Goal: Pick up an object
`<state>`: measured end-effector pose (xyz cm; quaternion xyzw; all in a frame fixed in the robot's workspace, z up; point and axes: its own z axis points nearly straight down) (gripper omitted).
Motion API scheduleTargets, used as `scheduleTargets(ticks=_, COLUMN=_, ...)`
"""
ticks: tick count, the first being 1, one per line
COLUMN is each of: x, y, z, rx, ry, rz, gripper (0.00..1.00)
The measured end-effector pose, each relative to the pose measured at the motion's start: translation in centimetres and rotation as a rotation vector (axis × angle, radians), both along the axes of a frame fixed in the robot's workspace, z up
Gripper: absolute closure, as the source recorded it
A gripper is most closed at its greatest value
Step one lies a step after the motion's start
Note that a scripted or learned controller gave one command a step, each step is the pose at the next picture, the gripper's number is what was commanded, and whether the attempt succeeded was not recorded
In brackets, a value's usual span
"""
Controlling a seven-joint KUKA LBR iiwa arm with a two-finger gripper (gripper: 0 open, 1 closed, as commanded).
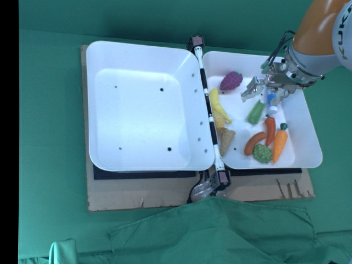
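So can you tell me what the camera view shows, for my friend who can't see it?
A grey and orange arm holds its tool over the right bin, which has toy food: grapes, banana, carrot. The left bin sits beside it on a green bench.

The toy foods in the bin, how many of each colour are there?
Purple: 1, grapes
Yellow: 1, banana
Tan: 1, cone
Green: 2, long piece and bumpy piece
Orange or red: 3, carrot, chilli, sausage
Total: 8
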<state>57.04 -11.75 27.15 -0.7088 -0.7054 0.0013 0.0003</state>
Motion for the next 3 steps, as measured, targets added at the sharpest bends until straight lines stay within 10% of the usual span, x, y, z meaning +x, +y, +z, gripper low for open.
scheduleTargets(ticks=2, x=0.1, y=0.6, z=-8.7, rx=-0.003, ry=-0.014, rz=0.001, gripper=0.00)
scheduleTargets(ticks=3, x=0.5, y=0.4, z=-6.9, rx=-0.009, ry=-0.034, rz=-0.003, gripper=1.00)
